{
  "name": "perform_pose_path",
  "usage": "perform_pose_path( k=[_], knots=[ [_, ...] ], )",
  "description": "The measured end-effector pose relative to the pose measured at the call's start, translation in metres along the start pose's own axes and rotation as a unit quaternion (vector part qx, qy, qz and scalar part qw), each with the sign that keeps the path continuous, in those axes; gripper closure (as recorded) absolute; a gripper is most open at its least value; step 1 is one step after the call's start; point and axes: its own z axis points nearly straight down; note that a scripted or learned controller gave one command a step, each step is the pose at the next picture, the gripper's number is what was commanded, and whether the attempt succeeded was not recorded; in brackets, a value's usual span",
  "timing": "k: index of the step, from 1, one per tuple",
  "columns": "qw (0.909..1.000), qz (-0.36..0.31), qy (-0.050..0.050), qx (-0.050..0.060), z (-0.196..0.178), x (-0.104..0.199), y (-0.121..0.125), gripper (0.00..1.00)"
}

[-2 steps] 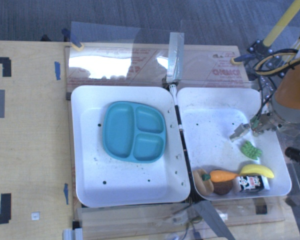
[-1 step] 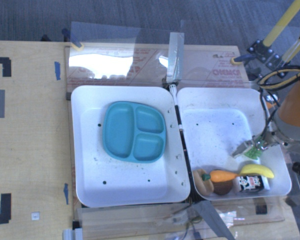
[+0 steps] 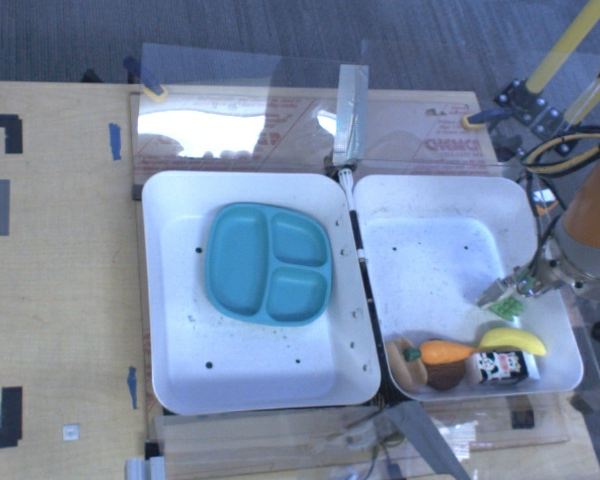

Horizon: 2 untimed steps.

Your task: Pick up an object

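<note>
I hover the end effector, fingers apart, over a green item; descending squarely should secure it.

the grey arm with its orange band is cut off by the right edge, so little of it shows beyond the wrist, and the small metal gripper at its end is too small and blurred to tell how its fingers stand. a small green object lies just under the gripper, partly covered by it, and its shape cannot be made out. in the right white bin, the brown rounded pieces are partly hidden beneath the orange carrot, and the print on the small black-and-white carton is too fine to read.
</note>
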Motion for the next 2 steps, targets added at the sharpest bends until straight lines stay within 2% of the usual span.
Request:
perform_pose_path(
  k=[1, 2],
  knots=[
    [0.9994, 0.035, 0.003, 0.004, 0.003, 0.065, 0.04, 1.0],
    [0.9993, 0.036, 0.002, 0.002, -0.089, 0.12, 0.095, 1.0]
  ],
)
